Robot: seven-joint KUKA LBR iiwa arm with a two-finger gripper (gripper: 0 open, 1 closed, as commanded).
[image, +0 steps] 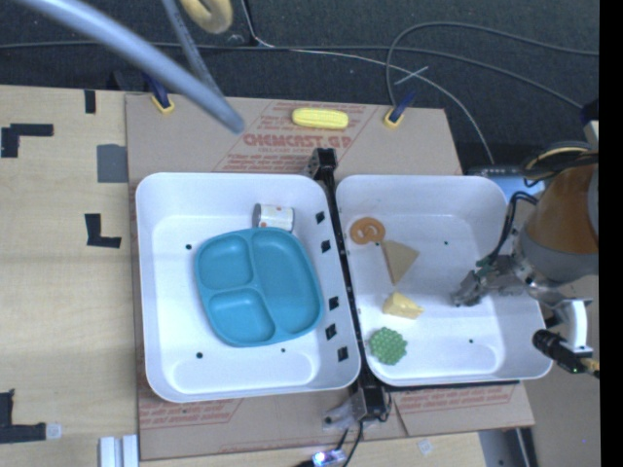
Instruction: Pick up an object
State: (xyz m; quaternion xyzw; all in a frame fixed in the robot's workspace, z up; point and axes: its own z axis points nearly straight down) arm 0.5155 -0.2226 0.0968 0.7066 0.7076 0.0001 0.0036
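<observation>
The approach step is judged to be in hand, with nothing yet lifted. The gripper (469,293) is seen low over the right part of the right bin (487,195), at the end of the grey arm (565,224) that reaches in from the right with its orange band above the wrist. How far the gripper is open cannot be told, since its tip is small and dark against the white floor, and no object is seen in it. The candidate objects lie in the left half of the same bin: a brown ring-shaped piece (367,231) at the far side, a tan wedge (398,259) just near of it, a pale yellow chunk (402,306) nearer again, and a green knobbly ball (387,344) nearest of all, close to the divider. The yellow chunk and the tan wedge are the closest to the gripper, yet both are apart from it. In the left bin (156,261) a blue divided plate (258,287) is laid, with a small white block (274,216) at its far edge. On the worktop beyond the bins a yellow banana-like toy (319,118) rests on cardboard. The next move is judged to call for a shift leftward until one object is centred under the gripper, then a descent and a closing upon it; a miss is judged possible if the descent is made at the present spot
</observation>
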